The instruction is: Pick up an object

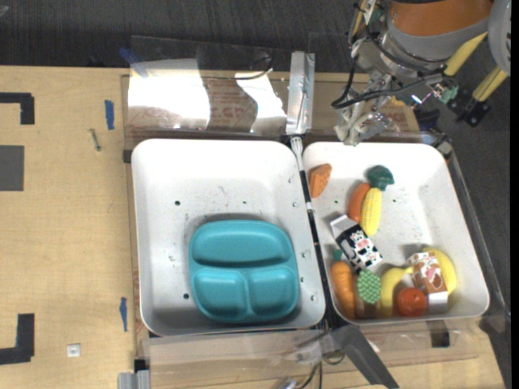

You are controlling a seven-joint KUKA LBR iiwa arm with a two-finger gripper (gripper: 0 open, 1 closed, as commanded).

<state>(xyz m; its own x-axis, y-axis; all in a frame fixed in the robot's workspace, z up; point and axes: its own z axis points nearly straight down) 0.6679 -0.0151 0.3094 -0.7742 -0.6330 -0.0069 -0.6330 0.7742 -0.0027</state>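
Observation:
The right bin (462, 217) holds several toy foods. An orange wedge (320, 178) lies by its left wall, and a yellow corn cob (371, 211) sits beside an orange piece (358, 199) and a dark green piece (379, 175). A black-and-white carton (357, 246) lies mid-bin. Along the front edge are a carrot (342, 287), a green checked piece (369, 286), a red tomato (412, 300) and a small printed box (425, 272). My gripper (364, 126) hangs over the bin's back rim, open, with nothing between its fingers.
The left bin (162, 177) holds a teal divided tray (243, 270) in its front half. A clear plastic sheet (211, 96) lies behind the left bin. A metal divider (300, 91) rises between the bins at the back. Cables (357, 71) hang off the wrist.

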